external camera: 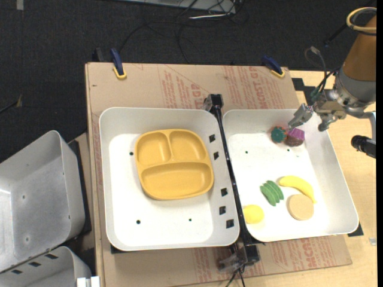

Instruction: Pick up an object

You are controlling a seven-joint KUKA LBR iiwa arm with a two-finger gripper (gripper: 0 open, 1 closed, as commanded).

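Note:
The right bin (335,178) holds several small toy foods: a teal piece (277,135) and a purple piece (295,137) near its far edge, a green ridged piece (271,192), a yellow banana (297,185), a tan round disc (300,207) and a small yellow lemon (253,214) toward the front. My gripper (314,118) hangs over the bin's far right corner, just up and right of the purple piece. Its two fingers stand apart with nothing between them.
The left bin (119,220) carries a yellow divided plate (174,163). A black bar with clips (222,166) separates the two bins. A grey tub (36,202) stands left of the bench. Cables lie on the dark floor behind.

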